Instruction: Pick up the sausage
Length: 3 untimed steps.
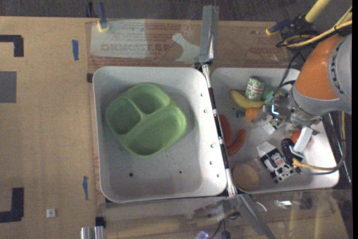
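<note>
Fingers point(273, 112) hang over the middle of the right bin point(253, 148); you cannot tell from above whether they are parted or closed. Your sausage point(235, 141) lies apart from them at their 8 o'clock, near the bin's 9 o'clock wall. A banana point(245, 99) sits at their 10 o'clock.

A green three-compartment plate point(146, 118) lay in the left white bin point(112, 176), toward its far side. In the right bin point(232, 80), a banana point(245, 99) rested just near of a small green-and-white can point(255, 88), with a round brown item point(245, 176) at the near edge. Blue tape point(75, 49) marked the worktop point(45, 137).
</note>
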Tool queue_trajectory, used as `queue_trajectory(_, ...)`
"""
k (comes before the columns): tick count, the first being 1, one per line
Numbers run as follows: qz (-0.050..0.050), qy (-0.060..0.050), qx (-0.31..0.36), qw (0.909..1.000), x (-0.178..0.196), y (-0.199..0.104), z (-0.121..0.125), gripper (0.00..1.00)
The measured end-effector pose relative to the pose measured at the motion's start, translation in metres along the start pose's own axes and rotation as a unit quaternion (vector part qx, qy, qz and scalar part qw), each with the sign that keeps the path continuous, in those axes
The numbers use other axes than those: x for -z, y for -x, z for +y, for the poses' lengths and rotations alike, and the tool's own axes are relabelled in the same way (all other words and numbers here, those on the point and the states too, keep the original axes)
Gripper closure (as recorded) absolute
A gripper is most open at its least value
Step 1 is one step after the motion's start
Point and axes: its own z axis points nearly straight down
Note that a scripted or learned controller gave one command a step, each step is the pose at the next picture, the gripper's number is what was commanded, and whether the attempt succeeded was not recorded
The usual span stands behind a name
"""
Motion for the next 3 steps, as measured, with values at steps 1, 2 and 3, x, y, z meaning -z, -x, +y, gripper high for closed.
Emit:
queue_trajectory(1,0.001,0.0,-0.005,1.0,0.0,-0.058,-0.01,0.0)
queue_trajectory(2,0.001,0.0,-0.005,1.0,0.011,-0.057,-0.009,1.0)
queue_trajectory(3,-0.001,-0.002,-0.172,0.985,0.19,-0.109,-0.023,1.0)
